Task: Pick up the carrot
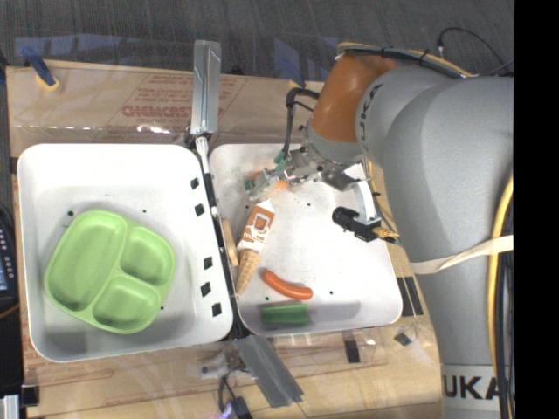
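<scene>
Camera view shows my claw (281, 178) low at the far edge of the right bin (384, 278), its tips right at the small carrot (266, 180). Whether it's closed on anything I cannot tell. I'd confirm the carrot sits between the tips before lifting, well clear of the ice-cream cone (252, 247) nearer the camera.

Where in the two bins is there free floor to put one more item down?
Left bin: free along the top, above the green plate. Right bin: free in the middle, between ice cream cone, hot dog and gripper. Crowded at its top left corner.
</scene>
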Action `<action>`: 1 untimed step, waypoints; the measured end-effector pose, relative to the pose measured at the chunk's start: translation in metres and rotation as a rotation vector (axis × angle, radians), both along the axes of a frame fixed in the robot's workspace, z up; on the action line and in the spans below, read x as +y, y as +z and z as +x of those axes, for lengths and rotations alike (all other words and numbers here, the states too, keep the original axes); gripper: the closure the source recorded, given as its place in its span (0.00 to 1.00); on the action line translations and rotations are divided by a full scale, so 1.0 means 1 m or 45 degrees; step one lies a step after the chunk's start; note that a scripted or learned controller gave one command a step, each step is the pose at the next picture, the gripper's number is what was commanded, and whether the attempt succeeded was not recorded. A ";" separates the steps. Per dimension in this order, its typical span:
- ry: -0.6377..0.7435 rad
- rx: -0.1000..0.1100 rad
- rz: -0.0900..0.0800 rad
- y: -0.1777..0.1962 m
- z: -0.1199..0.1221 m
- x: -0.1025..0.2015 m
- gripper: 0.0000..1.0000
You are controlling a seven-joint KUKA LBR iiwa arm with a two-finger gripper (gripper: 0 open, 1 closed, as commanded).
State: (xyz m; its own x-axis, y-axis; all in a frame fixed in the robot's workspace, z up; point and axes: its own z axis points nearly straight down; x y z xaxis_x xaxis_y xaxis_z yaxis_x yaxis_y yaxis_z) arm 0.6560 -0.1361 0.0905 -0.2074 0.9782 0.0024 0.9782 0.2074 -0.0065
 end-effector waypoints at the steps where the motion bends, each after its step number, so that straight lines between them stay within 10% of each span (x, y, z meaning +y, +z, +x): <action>1: -0.056 -0.009 -0.003 0.044 0.001 -0.032 0.00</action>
